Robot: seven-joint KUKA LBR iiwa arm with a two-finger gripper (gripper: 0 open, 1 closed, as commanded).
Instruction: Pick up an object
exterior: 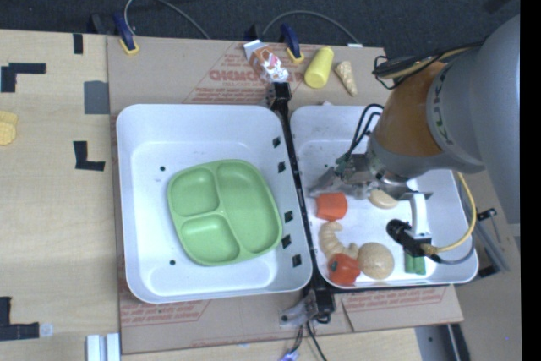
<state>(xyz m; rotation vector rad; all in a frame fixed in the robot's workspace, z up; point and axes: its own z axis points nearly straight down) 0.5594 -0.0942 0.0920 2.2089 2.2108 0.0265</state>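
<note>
Two white bins are set side by side on the desk. An orange block [331,205] is seen in the right bin [448,273], just below the claw [345,175], apart from it. Whether the claw is open or closed cannot be told. A green divided plate [223,210] is held by the left bin [144,139].

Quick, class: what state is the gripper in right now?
Gripper: low in the right bin, just above the orange block; open or closed cannot be told.

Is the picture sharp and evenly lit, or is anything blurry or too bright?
Camera view: lighting is even and soft; the white bins look bright but not washed out; the green tray is sharp; the big grey arm nearest the lens looks soft and blurred.
</note>
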